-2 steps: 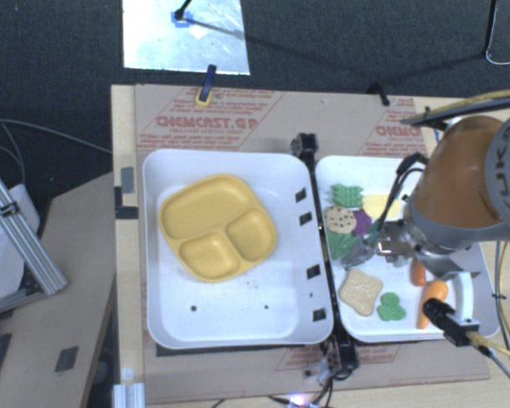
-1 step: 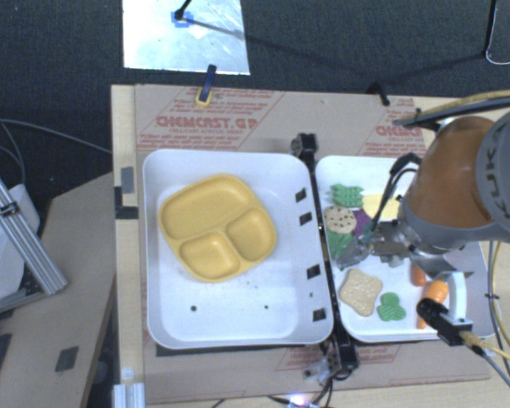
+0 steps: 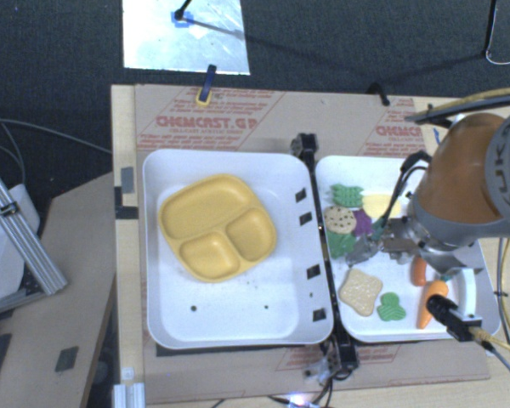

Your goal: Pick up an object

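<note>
Just beside hand (image 3: 367,249): purple toy (image 3: 361,223).

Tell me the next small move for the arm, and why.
Probably a short descent straight down. The pincer sits low in the right bin, over the cluster of toy foods beside the purple piece and green piece, with nothing visibly gripped. Lowering onto that cluster looks like the nearest chance of a pick.

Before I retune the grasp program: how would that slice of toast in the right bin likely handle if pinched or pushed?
The toast slice lies flat on the right bin, so pinching its edges looks awkward. It looks like stiff, light plastic and would probably slide when pushed.
</note>
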You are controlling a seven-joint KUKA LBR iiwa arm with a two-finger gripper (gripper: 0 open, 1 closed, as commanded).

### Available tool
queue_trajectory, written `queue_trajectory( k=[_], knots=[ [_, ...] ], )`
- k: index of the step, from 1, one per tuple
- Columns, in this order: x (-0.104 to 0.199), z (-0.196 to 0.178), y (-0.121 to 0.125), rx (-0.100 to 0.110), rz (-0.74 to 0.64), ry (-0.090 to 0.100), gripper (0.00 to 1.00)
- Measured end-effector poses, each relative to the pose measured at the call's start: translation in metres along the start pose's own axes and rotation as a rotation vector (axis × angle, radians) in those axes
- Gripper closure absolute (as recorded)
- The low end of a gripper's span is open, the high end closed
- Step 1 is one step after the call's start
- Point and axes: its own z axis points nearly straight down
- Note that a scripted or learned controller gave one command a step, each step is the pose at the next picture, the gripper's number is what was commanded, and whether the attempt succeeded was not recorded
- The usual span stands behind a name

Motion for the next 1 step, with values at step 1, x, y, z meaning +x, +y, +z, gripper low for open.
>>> queue_trajectory(
  k=[1],
  knots=[
    [-0.0436,0.0787,0.0217,0.005,0.003,-0.001,0.0]
  ],
)
